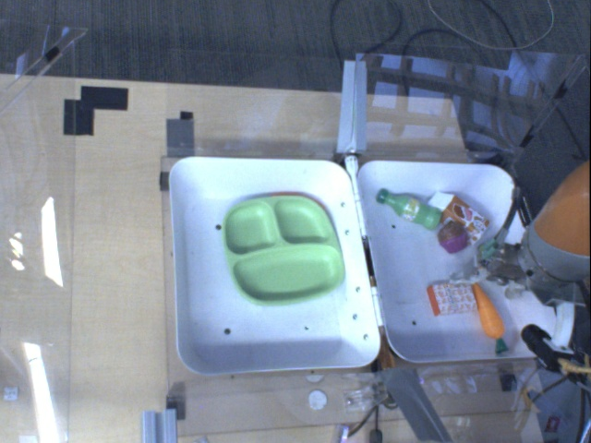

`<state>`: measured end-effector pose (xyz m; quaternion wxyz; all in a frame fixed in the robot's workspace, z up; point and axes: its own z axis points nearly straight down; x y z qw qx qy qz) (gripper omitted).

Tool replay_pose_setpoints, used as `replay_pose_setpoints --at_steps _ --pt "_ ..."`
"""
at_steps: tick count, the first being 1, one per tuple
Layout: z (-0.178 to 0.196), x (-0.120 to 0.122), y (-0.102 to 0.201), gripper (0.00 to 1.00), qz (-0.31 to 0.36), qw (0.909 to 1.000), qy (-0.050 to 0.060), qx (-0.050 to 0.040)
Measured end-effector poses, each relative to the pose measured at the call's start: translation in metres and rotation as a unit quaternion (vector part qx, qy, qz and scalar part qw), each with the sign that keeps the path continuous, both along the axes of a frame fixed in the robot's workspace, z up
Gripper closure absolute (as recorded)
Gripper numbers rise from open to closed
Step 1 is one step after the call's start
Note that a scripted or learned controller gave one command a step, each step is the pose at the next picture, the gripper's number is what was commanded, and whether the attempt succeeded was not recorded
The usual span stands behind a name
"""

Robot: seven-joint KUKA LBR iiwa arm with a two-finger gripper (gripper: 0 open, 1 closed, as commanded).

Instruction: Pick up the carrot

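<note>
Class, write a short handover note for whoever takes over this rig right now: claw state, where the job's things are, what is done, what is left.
Claw: low over the right bin, near its right wall; grip state unclear.
Carrot: lying on the right bin's floor just below the claw, beside an orange packet; not lifted.
Left bin: holds a green divided tray.
Done: the arm has reached the carrot's area.
Left: grasp the carrot and lift it.

The orange carrot (488, 314) lies flat and slantwise, green tip toward the right bin's near right corner.
</note>
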<state>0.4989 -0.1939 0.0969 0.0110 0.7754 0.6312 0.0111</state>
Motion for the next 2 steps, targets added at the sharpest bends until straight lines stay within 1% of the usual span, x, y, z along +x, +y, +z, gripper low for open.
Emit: replay_pose_setpoints --at_steps 1,2 --pt "0.012 0.004 0.002 1.0 0.004 1.0 -0.004 -0.0004" --pt "0.079 -0.01 0.047 1.0 -0.067 0.9976 0.012 0.0022"
